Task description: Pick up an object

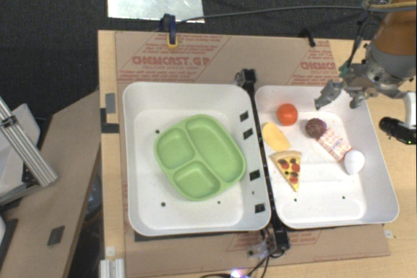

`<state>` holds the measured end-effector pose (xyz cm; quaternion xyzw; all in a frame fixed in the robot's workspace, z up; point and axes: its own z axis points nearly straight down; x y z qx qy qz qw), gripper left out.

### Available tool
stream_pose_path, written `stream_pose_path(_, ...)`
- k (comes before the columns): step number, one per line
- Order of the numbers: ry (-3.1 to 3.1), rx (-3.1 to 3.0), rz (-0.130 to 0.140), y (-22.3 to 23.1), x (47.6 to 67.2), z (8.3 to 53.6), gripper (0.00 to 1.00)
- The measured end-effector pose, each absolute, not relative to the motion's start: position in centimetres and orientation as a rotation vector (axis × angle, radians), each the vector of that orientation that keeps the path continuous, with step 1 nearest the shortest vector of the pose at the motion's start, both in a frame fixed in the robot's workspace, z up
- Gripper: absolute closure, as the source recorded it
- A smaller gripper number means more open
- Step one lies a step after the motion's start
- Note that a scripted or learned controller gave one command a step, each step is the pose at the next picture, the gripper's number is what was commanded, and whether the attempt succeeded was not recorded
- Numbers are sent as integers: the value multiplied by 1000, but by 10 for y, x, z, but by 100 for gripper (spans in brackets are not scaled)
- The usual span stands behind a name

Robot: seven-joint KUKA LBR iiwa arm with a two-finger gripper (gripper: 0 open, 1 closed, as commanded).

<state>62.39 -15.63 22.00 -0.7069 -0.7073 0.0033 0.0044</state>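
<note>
- Right bin, nearest item: pizza slice, tip pointing toward the camera, lying close to the divider between the bins
- White egg at the right of the same bin, touching the lower end of a pink-and-white wrapped packet that lies on a diagonal
- Yellow piece just above the pizza slice, beside the divider
- Dark brown round object at the upper end of the packet, touching it
- Orange-red ball left of the brown object, slightly apart from it; farthest item in the bin
- Left bin: green three-compartment plate lying flat near its centre
- Gripper over the far edge of the right bin, fingers spread with clear space between them, nothing between them
- Relative to gripper: the brown round object is the closest item, just below and slightly left of the fingertips; ball further left; egg and pizza slice well apart from it, toward the camera
- Arm enters from the right, orange band above the wrist
- Beyond the bins: cardboard sheet with red print, blue clamp at its far edge
</note>
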Motion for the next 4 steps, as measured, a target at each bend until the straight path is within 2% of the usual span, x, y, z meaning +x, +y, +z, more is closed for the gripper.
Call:
stream_pose_path(1,-2226,-2219,-1,-156,626,228,0)
stream_pose_path(2,-2228,-2217,0,-155,633,186,0)
stream_pose_path(4,-2226,-2215,2,-145,634,87,0)
